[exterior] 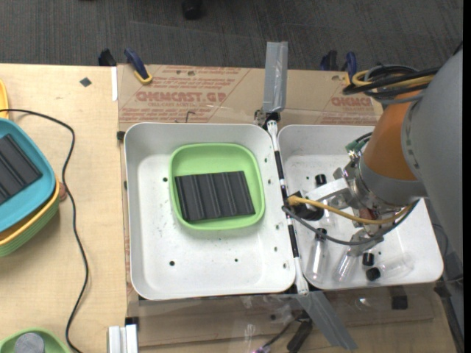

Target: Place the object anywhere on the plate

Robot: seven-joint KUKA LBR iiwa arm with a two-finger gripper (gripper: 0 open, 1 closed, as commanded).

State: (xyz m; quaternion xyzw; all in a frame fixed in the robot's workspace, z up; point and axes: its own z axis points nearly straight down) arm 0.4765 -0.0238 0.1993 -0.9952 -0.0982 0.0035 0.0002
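1. Bench (59,285) of pale wood, seen from the overhead camera, bears two shallow white bins side by side, with a sheet of brown cardboard printed in red (184,90) behind them.
2. The left white bin (147,271) holds a light green square plate with rounded corners (180,160), set a little toward the bin's far side.
3. A dark grey, ribbed, rectangular slab (215,195), the task's object, lies flat on that plate. It covers most of the plate's floor and sits inside the raised rim.
4. The grey arm with the orange band (394,149) reaches in from the right over the right white bin (419,263). A yellow cable (331,208) and black cables loop below its wrist.
5. The two-finger gripper (328,269) points down at the near side of the right bin. Its silvery fingers (315,256) stand spread apart, and white bin floor shows between them.
6. The gripper is well apart from the slab and the plate, with the wall between the bins lying between them.
7. Small black bits (373,273) lie on the right bin's floor near the fingers.
8. At the left edge of the bench sits a stack of teal and yellow dishes (33,197), and a black cable (73,197) trails past them.
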